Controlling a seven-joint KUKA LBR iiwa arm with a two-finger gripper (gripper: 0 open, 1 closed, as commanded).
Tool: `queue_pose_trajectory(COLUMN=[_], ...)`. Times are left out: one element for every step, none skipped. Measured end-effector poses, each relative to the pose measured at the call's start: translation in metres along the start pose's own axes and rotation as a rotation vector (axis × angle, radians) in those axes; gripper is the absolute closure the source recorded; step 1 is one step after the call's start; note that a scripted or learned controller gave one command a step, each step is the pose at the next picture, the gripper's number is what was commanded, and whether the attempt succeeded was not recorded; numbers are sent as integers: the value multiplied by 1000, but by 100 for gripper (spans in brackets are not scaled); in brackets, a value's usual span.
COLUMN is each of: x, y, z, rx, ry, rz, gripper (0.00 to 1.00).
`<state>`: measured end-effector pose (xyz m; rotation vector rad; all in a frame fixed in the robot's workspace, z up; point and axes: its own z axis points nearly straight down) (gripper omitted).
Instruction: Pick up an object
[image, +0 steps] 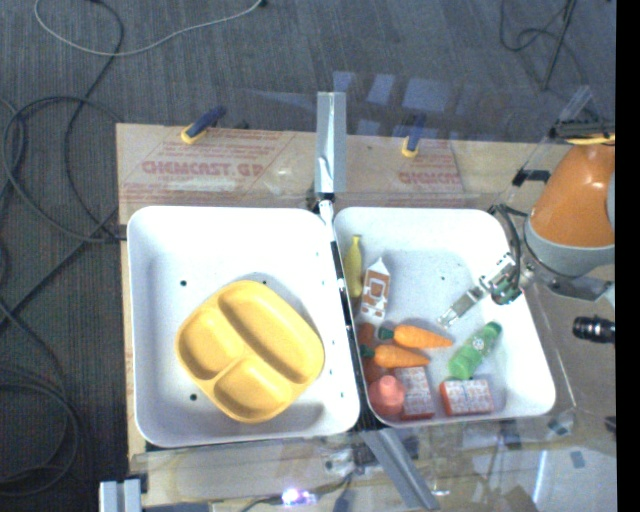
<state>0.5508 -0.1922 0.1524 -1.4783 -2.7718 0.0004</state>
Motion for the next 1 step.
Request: queue_pose_trajectory(x=[26], y=[-43], z=[59], rx=[-5], ry=[-2], rz=[70], gripper=[0])
